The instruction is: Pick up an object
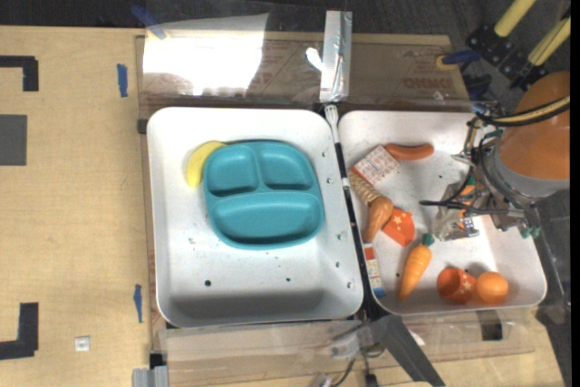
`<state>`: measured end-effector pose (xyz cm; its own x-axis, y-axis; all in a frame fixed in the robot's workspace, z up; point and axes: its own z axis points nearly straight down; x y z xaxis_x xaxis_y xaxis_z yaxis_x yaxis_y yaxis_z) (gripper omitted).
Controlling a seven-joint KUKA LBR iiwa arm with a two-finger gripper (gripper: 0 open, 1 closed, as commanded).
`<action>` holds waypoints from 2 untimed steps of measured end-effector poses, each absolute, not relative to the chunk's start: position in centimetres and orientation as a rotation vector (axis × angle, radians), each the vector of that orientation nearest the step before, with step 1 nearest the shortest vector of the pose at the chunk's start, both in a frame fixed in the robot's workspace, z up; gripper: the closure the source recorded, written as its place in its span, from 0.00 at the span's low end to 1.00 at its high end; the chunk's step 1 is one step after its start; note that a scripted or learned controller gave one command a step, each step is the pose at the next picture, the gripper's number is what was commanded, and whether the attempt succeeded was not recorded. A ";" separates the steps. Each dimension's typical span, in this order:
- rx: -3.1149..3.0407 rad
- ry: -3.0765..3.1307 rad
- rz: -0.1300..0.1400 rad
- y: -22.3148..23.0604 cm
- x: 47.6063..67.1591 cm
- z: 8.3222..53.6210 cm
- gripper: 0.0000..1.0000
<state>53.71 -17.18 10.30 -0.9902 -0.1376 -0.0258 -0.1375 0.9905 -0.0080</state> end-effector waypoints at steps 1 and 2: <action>-0.215 3.109 -0.009 -17.1 53.7 10.2 0.00; -0.077 3.125 -0.003 -18.5 52.1 9.0 0.00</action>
